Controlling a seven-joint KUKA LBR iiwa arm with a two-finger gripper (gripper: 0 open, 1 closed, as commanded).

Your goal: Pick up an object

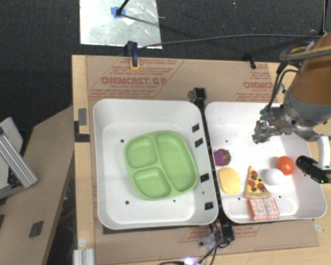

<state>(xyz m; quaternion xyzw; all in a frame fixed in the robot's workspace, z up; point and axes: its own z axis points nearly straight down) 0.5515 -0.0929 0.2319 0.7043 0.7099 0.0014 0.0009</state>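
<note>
Glossy green plastic tray (161, 164) in smooth white bin (113, 120); matt cardboard bench (154, 73).

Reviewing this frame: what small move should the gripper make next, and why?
Probably shift toward the bin's near edge and descend. The gripper hangs above bare floor in the right white bin, while the orange ball, white egg and pizza slice toy lie closer to the camera, none between its fingers.

Green three-compartment tray (161, 164) lay in the left bin (107, 148), nothing on it. Blue clamp (132, 53) gripped the cardboard sheet's (154, 73) far edge. Foil-like square (118, 15) sat beyond, on dark carpet (33, 48).
</note>
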